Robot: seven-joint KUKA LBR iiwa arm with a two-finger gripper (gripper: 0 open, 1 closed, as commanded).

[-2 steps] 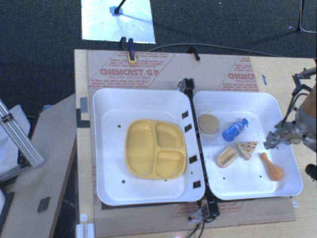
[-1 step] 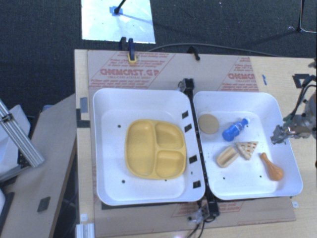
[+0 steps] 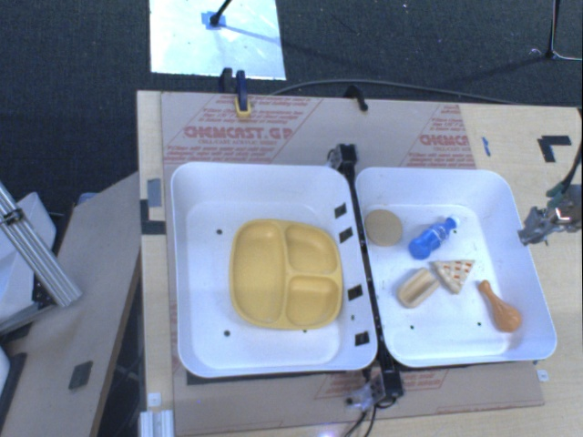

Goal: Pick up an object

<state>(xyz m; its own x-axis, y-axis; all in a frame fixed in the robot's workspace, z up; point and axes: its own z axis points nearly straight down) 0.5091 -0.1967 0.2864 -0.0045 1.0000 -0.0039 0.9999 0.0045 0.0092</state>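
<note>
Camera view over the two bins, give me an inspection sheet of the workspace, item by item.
Surface: bench bearing two white bins side by side.
Job's things: right bin holds a tan disc, blue bottle, pizza slice, bread roll and drumstick, mostly spaced out.
Clutter: left bin holds a yellow divided plate.
Grippers: gripper outside the right bin's right rim, fingers unclear.
Cables: black cable along the bench's far edge.
Surroundings: dark floor, pale panel beyond.

At the right edge, the gripper (image 3: 547,218) is a small grey metal piece with darker parts and a pale, slightly reddish patch. 1 thin dark cable (image 3: 574,167) curves up from it.
</note>
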